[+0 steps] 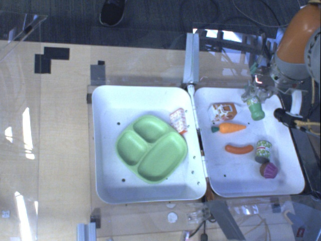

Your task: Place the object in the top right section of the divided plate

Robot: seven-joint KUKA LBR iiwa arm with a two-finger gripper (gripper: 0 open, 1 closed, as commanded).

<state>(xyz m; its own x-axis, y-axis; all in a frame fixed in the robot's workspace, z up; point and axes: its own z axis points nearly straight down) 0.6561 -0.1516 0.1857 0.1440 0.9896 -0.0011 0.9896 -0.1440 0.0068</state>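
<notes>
A green divided plate [152, 148] lies in the left bin [108, 185], tilted so that its large section faces the front right. A small red and white packet [178, 120] rests at the plate's upper right rim. My gripper [255, 93] is at the back of the right bin [291, 182], under the orange-banded wrist [300, 30]. A small green bottle [257, 110] sits directly beneath the gripper and touches it. Whether the bottle is gripped cannot be made out from this angle.
The right bin also holds a brown and white packet [223, 112], a carrot [229, 128], a red sausage [239, 148], a small can [263, 150] and a purple piece [269, 170]. A metal divider [191, 59] rises behind the bins.
</notes>
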